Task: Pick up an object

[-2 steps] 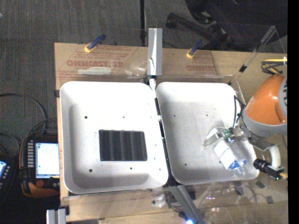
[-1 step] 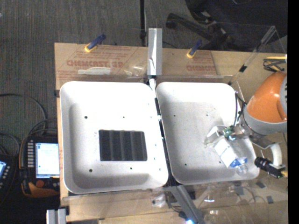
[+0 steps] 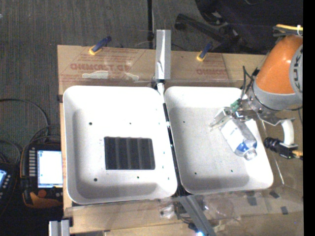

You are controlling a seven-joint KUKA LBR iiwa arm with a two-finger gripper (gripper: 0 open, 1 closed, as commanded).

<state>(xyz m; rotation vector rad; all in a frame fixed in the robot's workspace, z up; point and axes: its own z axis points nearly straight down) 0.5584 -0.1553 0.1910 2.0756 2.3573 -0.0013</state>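
Grille-like dark tray (image 3: pixel 129 153) is lying in the left bin (image 3: pixel 78 102), well apart from the action. In the right bin (image 3: pixel 197 107), the pincer (image 3: pixel 222 118) is hovering with fingers spread and gripping nothing. Just beside it, toward the bin's right wall, a clear plastic bottle (image 3: pixel 238 138) is lying on its side, probably light, slippery and crushable; gripping across its middle looks safest.

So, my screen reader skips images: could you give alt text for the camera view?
A grey and orange robot arm reaches from the right, its gripper over a clear plastic bottle lying in the right white bin. The left bin holds a dark ribbed tray.
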